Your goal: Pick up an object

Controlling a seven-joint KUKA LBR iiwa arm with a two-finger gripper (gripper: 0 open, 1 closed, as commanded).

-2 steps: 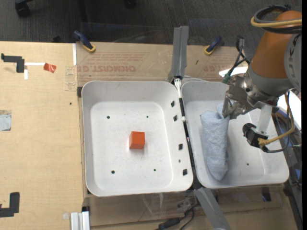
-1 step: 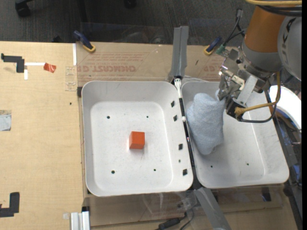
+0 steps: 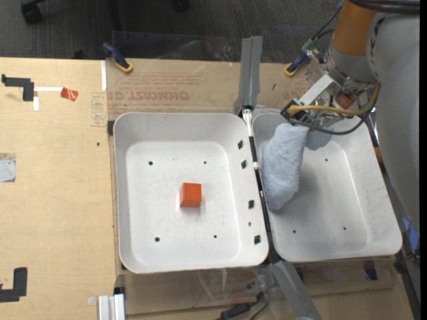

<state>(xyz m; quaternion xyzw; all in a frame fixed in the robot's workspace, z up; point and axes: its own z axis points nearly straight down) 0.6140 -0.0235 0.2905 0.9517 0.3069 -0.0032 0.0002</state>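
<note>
The gripper point(image 3: 308, 121) sits over the near-left corner of the right bin point(image 3: 347, 239), and a pale grey-blue cloth point(image 3: 281, 165) hangs straight down from it, its top bunched up against the dark fingers. I would say the fingers are pinched on that upper end, since the cloth drapes like something carried and not like something lying flat, though its lower end looks as if it may be brushing the bin floor below the fingers. So the grab seems made and the lift only partly done; what is left, by my reckoning, is raising it clear. The cloth looks soft and fuzzy, a limp tube shape like a sock or small towel, rounded at the bottom. Well off to the left of the fingers, in the left bin point(image 3: 133, 245), a small orange block point(image 3: 191, 195) sits alone, hard-edged and matte. Both bins are smooth white plastic with rounded corners.
</note>
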